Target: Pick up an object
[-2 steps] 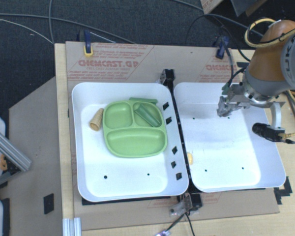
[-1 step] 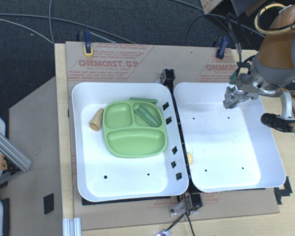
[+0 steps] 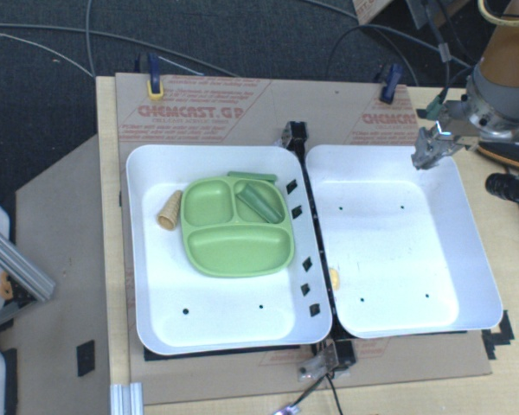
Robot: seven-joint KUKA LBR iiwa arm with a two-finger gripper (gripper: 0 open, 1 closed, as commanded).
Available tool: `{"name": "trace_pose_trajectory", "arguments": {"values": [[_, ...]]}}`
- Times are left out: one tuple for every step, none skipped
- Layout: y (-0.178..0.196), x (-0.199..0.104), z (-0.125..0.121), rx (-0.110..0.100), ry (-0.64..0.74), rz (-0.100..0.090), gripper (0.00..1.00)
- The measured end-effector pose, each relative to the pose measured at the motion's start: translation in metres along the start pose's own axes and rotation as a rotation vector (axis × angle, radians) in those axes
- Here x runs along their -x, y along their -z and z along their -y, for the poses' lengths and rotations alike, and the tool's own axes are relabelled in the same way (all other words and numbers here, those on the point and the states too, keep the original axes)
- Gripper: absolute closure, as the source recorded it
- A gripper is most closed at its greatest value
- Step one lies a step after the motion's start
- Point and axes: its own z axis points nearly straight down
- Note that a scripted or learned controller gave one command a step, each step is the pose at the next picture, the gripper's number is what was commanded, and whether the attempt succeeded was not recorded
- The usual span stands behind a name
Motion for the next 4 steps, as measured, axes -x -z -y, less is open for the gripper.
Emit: {"name": "trace_pose_trajectory", "arguments": {"values": [[-0.017,-0.053,0.007,-0.011,0.003,-0.004,1.00],[-0.026,-0.116,0.015,-0.011,0.006,-0.006,1.00],[-0.021,-0.172,0.030,-0.011,0.006,-0.005,1.00],[-0.040,-0.228,0.038,-0.014,0.005,-0.005,1.00]]}}
